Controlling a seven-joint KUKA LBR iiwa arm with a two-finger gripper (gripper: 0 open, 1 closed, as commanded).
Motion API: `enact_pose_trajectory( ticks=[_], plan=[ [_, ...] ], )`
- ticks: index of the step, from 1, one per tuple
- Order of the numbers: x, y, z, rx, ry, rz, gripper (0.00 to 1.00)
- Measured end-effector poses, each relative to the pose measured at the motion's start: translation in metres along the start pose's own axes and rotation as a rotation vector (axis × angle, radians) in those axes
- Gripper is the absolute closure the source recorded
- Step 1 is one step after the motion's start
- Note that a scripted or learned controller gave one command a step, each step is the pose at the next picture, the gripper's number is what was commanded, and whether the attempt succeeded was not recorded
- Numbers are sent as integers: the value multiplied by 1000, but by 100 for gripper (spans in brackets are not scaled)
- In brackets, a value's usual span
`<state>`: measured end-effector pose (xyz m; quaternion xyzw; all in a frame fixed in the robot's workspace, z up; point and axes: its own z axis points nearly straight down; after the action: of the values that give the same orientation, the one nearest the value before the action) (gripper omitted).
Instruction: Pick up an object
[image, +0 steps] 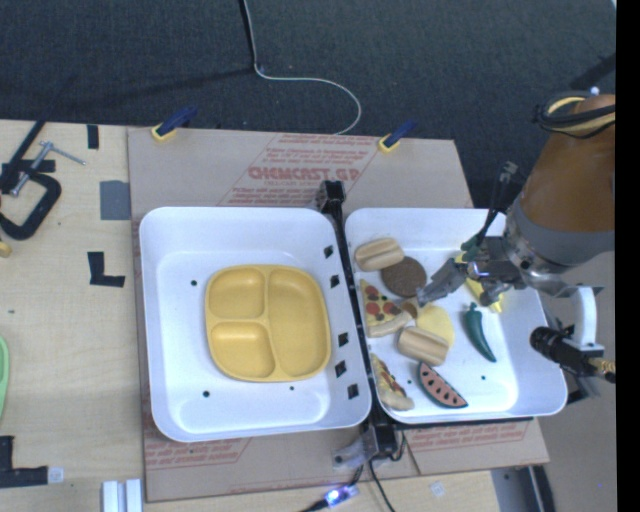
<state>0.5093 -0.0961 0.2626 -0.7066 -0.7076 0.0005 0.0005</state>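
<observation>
Gripper sits low over the right bin, its fingers reaching left from the wrist; whether they are open or closed cannot be told, and nothing is visibly held. Brown disc lies just left of the fingertips. Yellow piece and bun lie just below them. Green pepper lies below the wrist. Watermelon slice lies farther below. Yellow tray sits in the left bin, well apart.
</observation>
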Motion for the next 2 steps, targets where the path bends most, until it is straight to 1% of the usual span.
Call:
enact_pose_trajectory(
  ticks=[1,2],
  plan=[
    [114,-13,74,9,4,-11,0],
    [164,-26,12,-3,2,-6,0]
  ],
)
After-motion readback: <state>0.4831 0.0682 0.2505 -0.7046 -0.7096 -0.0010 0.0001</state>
